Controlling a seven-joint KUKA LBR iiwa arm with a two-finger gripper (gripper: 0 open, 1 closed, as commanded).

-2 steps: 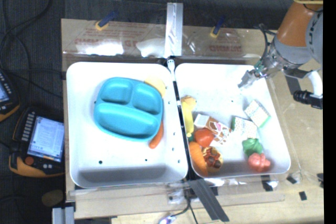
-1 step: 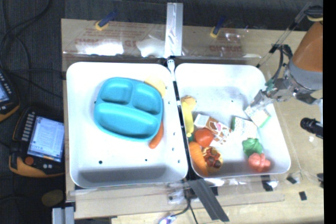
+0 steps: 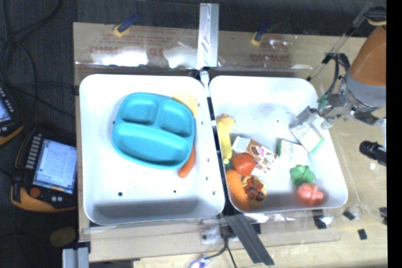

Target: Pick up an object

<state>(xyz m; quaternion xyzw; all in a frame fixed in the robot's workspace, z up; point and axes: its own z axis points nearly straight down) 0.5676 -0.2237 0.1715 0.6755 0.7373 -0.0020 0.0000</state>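
My gripper [image 3: 306,117] hangs over the right side of the right bin [image 3: 264,94], reaching in from the arm [image 3: 367,69] at the right. Directly beneath its tip is a small white and green carton [image 3: 309,135]; I cannot tell whether it is gripped or just lying there. Lower in the same bin lie a green toy [image 3: 301,172], a pink-red toy [image 3: 309,194], a dotted white card [image 3: 286,151], a red tomato [image 3: 244,164], an orange [image 3: 233,184], a patterned packet [image 3: 261,157] and a yellow piece [image 3: 225,134] along the left wall.
The left bin [image 3: 100,191] holds a blue divided tray [image 3: 154,128], with a yellow item [image 3: 186,101] behind it and an orange carrot [image 3: 187,164] at its right edge. A metal post [image 3: 208,34] rises behind the divider. Handheld devices [image 3: 50,169] lie off the bench at left.
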